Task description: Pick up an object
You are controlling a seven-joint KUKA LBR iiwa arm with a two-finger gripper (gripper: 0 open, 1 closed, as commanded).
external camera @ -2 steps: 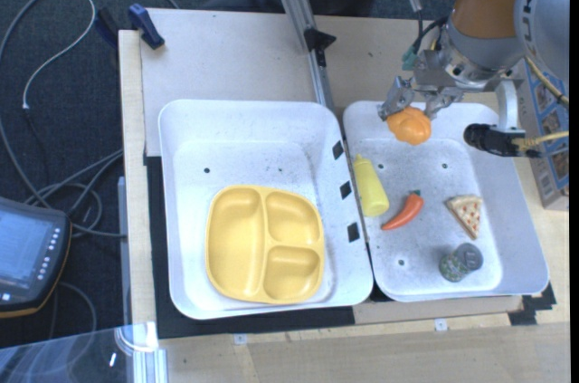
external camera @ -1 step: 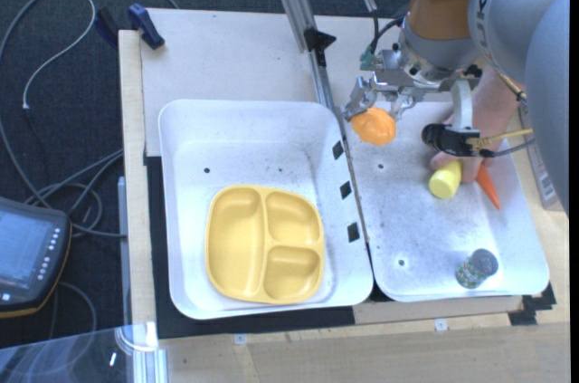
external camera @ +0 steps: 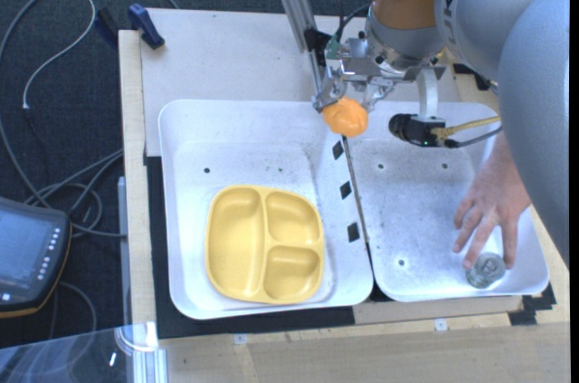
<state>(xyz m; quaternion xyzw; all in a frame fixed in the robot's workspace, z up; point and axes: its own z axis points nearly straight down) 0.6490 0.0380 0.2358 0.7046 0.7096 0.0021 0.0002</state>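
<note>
Orange ball up in the air, pick nearly done

The arm [external camera: 488, 1] came in from the right, above the tabletop [external camera: 226, 55] and its two bins. The left bin [external camera: 181, 137] held a yellow tray [external camera: 265, 244] with three parts. In the right bin [external camera: 516, 272] a person's hand [external camera: 488, 205] touched a small grey can [external camera: 486, 270]. The gripper [external camera: 346, 97] hung over the line where the bins meet, and its fingers were closed on the orange ball [external camera: 346, 117], which looked lifted off the bins. So the grab looked done; what was left, I think, was to lift it higher and keep it from slipping. The ball was round, so it pointed no way and had no long side.
</note>
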